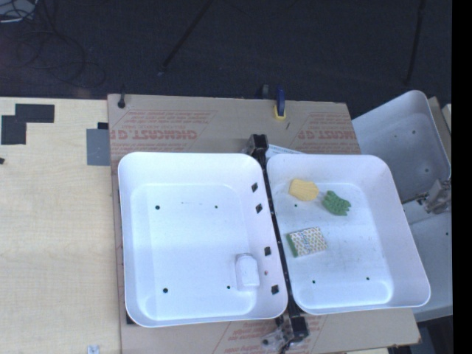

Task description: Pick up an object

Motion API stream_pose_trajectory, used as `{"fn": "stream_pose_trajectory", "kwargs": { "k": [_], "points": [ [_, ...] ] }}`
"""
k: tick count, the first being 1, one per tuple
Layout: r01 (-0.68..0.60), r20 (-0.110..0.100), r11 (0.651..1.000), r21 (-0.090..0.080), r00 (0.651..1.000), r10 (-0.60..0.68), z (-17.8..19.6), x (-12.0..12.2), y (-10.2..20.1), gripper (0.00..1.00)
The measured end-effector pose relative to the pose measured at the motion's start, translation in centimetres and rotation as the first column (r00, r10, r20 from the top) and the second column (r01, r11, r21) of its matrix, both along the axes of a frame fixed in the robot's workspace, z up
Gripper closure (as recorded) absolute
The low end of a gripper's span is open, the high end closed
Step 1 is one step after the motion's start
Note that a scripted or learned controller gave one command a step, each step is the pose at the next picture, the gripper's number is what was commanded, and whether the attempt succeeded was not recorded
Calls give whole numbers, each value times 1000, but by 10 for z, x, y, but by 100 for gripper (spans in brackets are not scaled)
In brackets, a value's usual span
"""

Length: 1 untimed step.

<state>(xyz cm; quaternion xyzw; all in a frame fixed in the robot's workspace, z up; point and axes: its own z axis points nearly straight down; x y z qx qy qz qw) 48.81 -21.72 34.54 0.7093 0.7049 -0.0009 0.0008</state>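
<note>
A brown board [184, 124] on the pale wooden bench [51, 234] bears two white bins side by side. The left bin [136, 198] holds a small white block [246, 270] near its near right corner. The right bin [398, 227] holds a yellow piece [303, 189] and, just right of it, a green toy [337, 203], with a patterned packet [307, 241] nearer; how the gripper stands I cannot tell.

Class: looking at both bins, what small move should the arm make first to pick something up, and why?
Probably bring the arm in over the right bin, above the yellow object: it lies apart from the green object and the patterned packet, giving room around it.
</note>
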Motion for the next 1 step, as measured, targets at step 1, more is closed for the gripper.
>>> {"fn": "stream_pose_trajectory", "kwargs": {
  "k": [1],
  "points": [
    [-11,-9,1000,7,1000,12,-71,20,61,100]
  ]
}}
